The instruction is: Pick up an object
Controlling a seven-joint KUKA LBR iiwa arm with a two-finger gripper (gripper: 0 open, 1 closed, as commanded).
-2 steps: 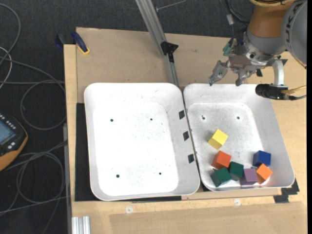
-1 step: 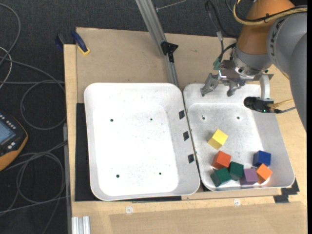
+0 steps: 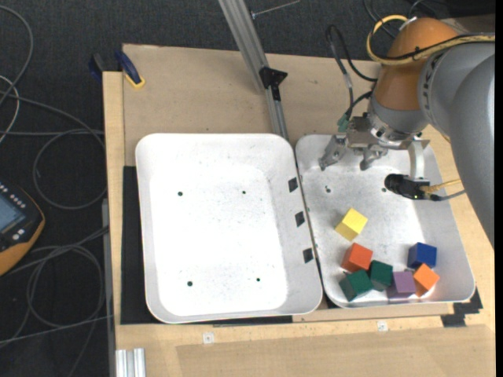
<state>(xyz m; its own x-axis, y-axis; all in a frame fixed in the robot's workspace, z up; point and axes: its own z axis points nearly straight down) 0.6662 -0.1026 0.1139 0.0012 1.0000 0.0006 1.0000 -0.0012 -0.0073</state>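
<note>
The hand [image 3: 348, 157] hangs released, its two fingers spread and holding nothing, over the right bin [image 3: 448, 234] at its 12 o'clock end. From the hand, the yellow cube [image 3: 351, 224] lies at 6 o'clock, alone and tilted. Further the same way, red, green, purple, orange and blue cubes cluster.

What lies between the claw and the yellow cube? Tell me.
Bare white bin floor, in the camera view. The claw hangs over the right bin's far end, and nothing sits between it and the yellow cube.
</note>
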